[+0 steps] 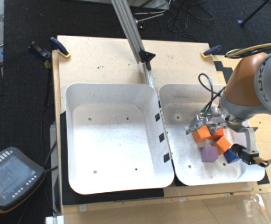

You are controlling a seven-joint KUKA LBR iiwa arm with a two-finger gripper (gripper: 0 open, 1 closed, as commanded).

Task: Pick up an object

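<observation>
**Operator:** On the bench (pixel 103 55), the two white bins sit side by side; I list from large to small. The left bin (pixel 112 139) is (a). The right bin (pixel 182 106), (b), holds the work. My arm (pixel 250 85), (c), enters from the right and hangs over (b).

**Observer:** And the claw?

**Operator:** The gripper (pixel 204 125), (d), sits low in the right bin, directly above an orange block (pixel 202 134), (e). Whether its fingers are spread or pressed together I cannot tell; the wrist hides them.

**Observer:** Neighbours?

**Operator:** A second orange block (pixel 223 144), (f), lies just right of (e); a purple block (pixel 209 154), (g), just below; a blue block (pixel 231 156), (h), at lower right. I judge (e) the likely target, being immediately under the claw, so a straight descent serves.
</observation>
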